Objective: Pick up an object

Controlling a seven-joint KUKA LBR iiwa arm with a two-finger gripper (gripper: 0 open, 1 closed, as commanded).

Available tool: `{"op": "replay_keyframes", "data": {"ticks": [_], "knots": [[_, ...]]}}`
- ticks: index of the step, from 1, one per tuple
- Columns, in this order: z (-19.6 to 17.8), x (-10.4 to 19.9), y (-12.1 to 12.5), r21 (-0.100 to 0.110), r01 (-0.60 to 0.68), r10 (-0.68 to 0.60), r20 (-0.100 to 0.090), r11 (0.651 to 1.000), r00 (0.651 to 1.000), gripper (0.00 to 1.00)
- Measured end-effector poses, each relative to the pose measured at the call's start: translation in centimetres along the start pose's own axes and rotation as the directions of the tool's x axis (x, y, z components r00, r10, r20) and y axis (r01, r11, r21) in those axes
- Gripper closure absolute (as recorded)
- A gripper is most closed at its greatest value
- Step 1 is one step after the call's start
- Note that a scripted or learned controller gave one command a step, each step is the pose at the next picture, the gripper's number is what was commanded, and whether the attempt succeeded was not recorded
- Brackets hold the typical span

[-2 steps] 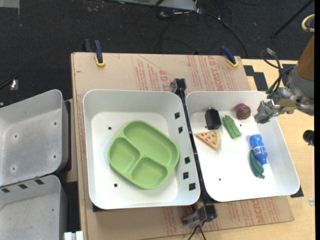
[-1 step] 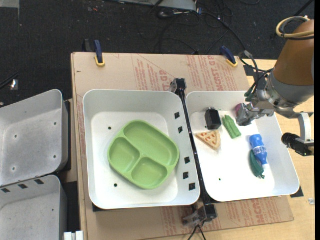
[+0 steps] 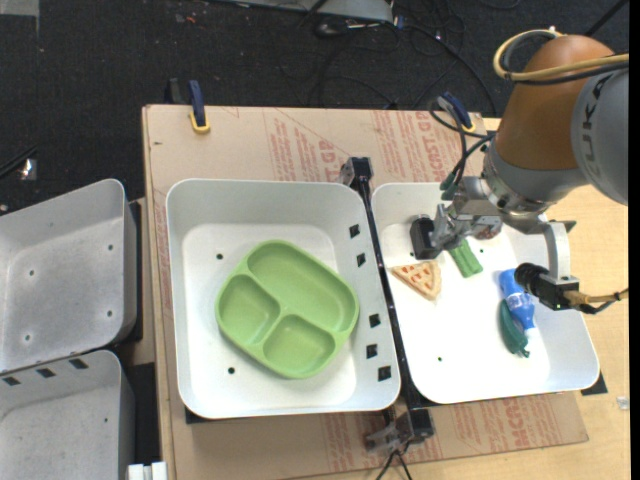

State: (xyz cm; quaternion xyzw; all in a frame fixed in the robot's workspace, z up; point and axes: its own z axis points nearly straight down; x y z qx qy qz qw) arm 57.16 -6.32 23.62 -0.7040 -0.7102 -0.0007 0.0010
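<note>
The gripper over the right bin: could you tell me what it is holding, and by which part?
It cannot be told: the gripper hangs just above the green block.

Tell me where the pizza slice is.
The pizza slice lies in the right bin, near its left wall, just below the claw and left of a green block.

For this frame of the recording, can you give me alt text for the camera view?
A grey and orange robot arm reaches from the right with its claw low over the right bin, beside a green block and a pizza slice toy. A blue and teal object lies further right; the left bin holds a green divided plate.
</note>
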Motion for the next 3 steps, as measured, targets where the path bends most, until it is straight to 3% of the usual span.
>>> {"op": "replay_keyframes", "data": {"ticks": [3], "knots": [[-1.1, 14.9, -0.3, 0.0, 0.0, 0.0, 0.0, 1.0, 1.0, 1.0]]}}
